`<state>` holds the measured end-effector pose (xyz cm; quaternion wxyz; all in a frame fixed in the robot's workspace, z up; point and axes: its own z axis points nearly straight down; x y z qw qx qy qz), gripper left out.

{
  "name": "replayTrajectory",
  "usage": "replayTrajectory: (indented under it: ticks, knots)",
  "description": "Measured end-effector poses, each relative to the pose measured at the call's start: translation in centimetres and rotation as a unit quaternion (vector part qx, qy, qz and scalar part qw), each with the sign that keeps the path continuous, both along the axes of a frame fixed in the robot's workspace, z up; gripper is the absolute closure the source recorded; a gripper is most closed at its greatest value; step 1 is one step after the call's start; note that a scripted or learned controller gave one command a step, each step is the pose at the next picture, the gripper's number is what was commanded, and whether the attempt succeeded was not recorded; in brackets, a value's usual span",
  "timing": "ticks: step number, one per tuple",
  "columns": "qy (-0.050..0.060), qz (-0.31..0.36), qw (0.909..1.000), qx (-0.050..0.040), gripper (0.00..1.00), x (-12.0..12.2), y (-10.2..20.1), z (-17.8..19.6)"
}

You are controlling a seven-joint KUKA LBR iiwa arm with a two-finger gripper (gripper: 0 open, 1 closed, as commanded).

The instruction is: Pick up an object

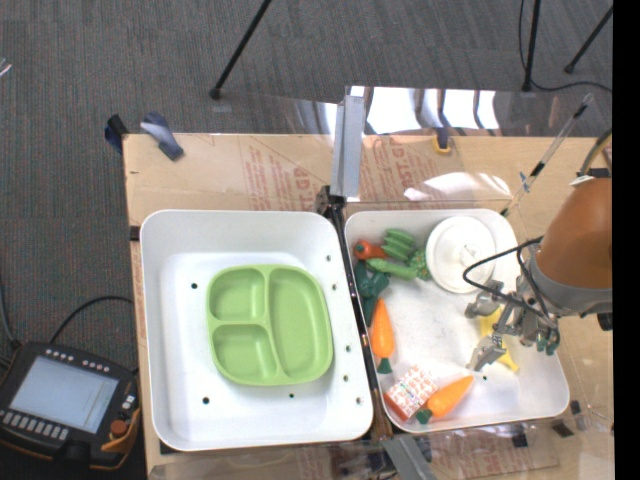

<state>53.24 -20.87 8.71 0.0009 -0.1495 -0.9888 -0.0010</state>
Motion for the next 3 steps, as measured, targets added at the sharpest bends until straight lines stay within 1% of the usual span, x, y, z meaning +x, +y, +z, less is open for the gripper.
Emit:
replayTrajectory:
  ticks: [1,2,3]
  knots:
    - [-0.001,0.004,1.0000,0.0002,1.00,0.2,0.2,1.0]
    - [-0.001,0.004,1.0000,0.0002,0.00,0.2,0.2,1.0]
    - [-0.002,0.007,1.0000,0.0001,1.00,0.3,0.3,2.0]
